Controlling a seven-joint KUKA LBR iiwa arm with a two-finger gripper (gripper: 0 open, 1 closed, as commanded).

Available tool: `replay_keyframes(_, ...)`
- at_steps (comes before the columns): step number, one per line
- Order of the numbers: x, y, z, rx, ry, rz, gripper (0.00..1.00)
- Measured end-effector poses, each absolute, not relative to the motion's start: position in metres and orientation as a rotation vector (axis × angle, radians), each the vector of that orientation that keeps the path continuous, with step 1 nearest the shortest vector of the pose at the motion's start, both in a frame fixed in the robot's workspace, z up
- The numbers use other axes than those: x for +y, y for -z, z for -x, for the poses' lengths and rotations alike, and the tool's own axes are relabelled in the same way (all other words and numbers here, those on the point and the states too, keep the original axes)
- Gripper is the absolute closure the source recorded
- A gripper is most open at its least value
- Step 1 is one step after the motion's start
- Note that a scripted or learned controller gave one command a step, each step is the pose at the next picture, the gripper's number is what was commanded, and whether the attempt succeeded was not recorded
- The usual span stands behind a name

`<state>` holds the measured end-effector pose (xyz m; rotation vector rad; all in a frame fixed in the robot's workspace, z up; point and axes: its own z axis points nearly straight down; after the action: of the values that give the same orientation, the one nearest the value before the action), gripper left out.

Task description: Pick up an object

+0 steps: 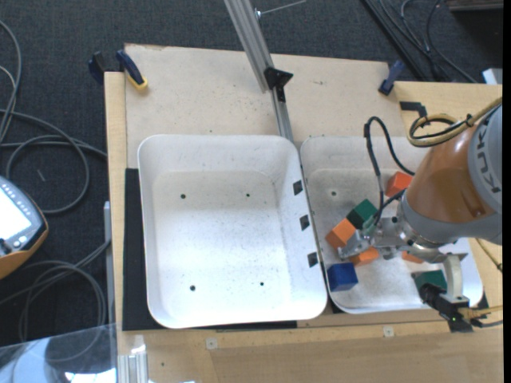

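Where fingers (357, 250) reach, two orange blocks (343, 232).

Pale wooden bench (207, 94) sitting on dark carpet, bearing two shallow white plastic bins: left bin (148, 214), right bin (375, 300), touching side by side; blue clamps (132, 69) gripping corners.

Arm (459, 186) reaches in from the right, orange band up top, wrist angled down, gripper (355, 250) low and pointing left.
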<state>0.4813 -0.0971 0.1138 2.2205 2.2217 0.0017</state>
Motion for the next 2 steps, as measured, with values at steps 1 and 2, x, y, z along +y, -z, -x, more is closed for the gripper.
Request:
replay_keyframes(1, -0.097, -0.123, -0.482, 2.221, -0.003, -2.221, 1.00)
replay_keyframes(2, -0.138, -0.158, -0.481, 2.214, -0.001, -2.222, 1.00)
